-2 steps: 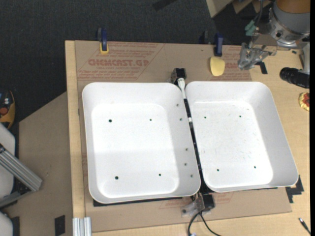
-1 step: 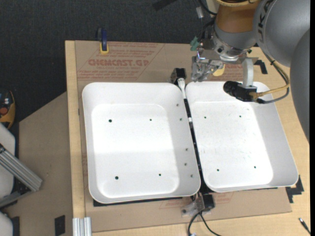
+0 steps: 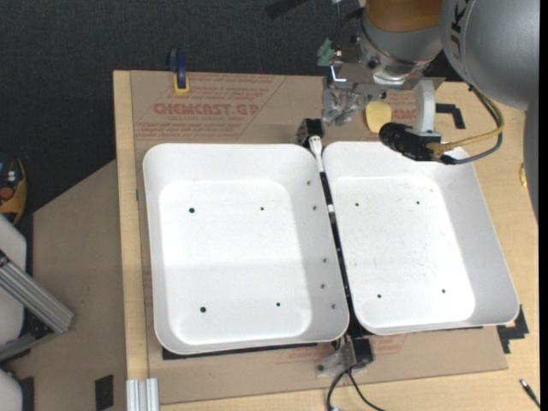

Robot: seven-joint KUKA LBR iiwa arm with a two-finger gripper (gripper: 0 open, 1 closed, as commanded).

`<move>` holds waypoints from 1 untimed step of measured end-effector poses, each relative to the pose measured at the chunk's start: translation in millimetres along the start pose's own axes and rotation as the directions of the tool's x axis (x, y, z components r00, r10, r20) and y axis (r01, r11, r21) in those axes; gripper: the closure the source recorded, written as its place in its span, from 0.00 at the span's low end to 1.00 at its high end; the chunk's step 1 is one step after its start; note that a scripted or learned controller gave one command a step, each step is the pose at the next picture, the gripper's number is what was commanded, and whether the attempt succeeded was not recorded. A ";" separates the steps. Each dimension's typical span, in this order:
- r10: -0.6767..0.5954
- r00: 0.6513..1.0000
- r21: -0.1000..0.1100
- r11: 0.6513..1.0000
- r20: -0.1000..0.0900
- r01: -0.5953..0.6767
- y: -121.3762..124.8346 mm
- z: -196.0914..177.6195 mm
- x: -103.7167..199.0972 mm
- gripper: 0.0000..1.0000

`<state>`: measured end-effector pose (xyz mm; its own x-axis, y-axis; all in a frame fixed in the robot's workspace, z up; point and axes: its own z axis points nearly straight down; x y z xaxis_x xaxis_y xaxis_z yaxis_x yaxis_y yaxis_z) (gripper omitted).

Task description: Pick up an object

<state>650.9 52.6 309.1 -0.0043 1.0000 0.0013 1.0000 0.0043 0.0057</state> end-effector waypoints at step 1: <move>0.005 1.000 0.000 1.000 0.002 -0.005 -6.6 -24.7 -17.0 1.00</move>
<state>644.2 35.5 333.7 0.0011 1.0000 -0.0002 1.0000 -0.0011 0.0055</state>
